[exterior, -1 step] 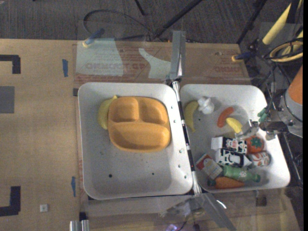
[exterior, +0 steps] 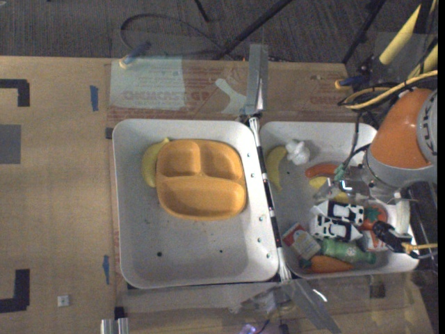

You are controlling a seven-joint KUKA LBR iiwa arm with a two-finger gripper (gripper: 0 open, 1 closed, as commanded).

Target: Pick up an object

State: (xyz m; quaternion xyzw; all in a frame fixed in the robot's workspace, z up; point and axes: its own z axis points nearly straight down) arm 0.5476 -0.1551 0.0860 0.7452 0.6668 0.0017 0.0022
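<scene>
The counter (exterior: 55, 207) is plain brown board with a few strips of blue tape. On it sits the left bin (exterior: 132, 256), shallow and white, and in its upper half lies an orange divided plate (exterior: 201, 178) with three compartments, rounded at the corners and tilted a little. A yellow banana (exterior: 148, 164) peeks out from under the plate's left edge, touching it.

Just beside it, the right bin (exterior: 278, 134) holds a crowd of small things. A second yellow banana (exterior: 274, 165) lies along its left wall, with a small white piece (exterior: 297, 152) near its top end. Lower down are a red-and-white packet (exterior: 300, 242), a green bottle (exterior: 345, 250) lying flat, and an orange carrot (exterior: 331, 264) against the near wall. A black-and-white patterned block (exterior: 338, 219) sits in the middle, and a red-orange sausage shape (exterior: 321, 170) lies above it.

The hand (exterior: 357, 186) hangs over the right bin's middle, above the patterned block; whether it is clenched or released cannot be told.
</scene>
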